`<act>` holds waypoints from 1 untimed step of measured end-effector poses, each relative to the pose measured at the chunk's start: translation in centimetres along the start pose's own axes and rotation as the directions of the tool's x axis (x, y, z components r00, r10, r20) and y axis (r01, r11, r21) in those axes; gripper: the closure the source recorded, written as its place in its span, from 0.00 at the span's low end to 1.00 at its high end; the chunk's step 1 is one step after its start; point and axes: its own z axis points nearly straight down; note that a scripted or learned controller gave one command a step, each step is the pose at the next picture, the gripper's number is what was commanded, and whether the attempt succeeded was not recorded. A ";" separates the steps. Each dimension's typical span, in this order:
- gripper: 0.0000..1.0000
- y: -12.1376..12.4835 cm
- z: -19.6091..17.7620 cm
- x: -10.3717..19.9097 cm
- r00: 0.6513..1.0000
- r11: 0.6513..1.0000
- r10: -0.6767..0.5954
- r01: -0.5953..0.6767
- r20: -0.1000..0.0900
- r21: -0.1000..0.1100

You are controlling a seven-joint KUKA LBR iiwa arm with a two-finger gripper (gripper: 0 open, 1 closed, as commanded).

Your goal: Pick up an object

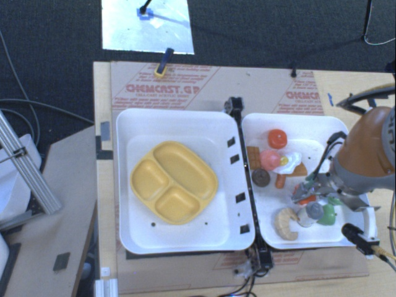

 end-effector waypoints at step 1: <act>1.00 -1.1 -9.3 8.2 1.000 1.000 -0.011 0.011 -0.004 -0.004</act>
